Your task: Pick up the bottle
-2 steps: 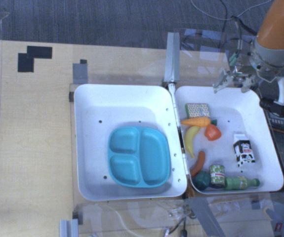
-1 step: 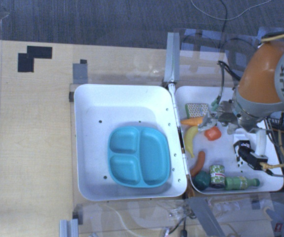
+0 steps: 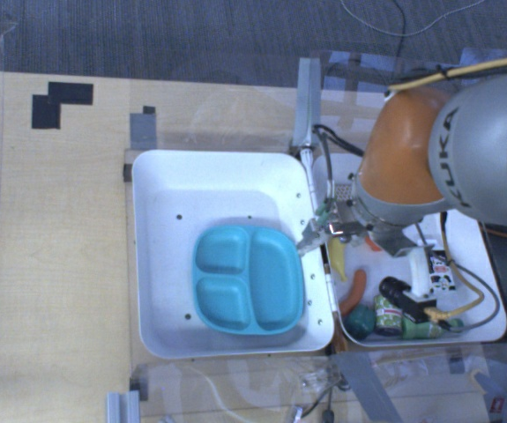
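The bottle [image 3: 405, 326], dark green with a printed label, lies on its side along the near wall of the right bin [image 3: 489, 276]. A rounded teal thing [image 3: 360, 322] sits at its left end; whether that is the bottle's cap or a separate piece cannot be told. Just above the teal thing an orange-red stick [image 3: 354, 291] lies at a slant, and a pale yellow piece [image 3: 337, 259] lies beyond it by the bin's left wall.

The hand [image 3: 320, 229] hangs up and to the left of the bottle, apart from it, over the wall where the two bins meet. Nothing shows in its grasp, and whether it is wide or narrow cannot be told. The grey arm [image 3: 491, 139], with its orange band, covers much of the right bin's far half.

The left bin [image 3: 152, 236] holds a light blue divided plate [image 3: 249, 280] with three compartments, lying flat towards the near right corner.

Both bins rest on a pale wood worktop [image 3: 50, 254]. Black tape marks [image 3: 59, 102] sit on its far left part, and a grey metal post [image 3: 308, 104] rises behind the gap between the bins. Beyond the worktop runs a dark grey carpeted floor [image 3: 147, 16], with a thin looped cable [image 3: 383, 11] lying on it.
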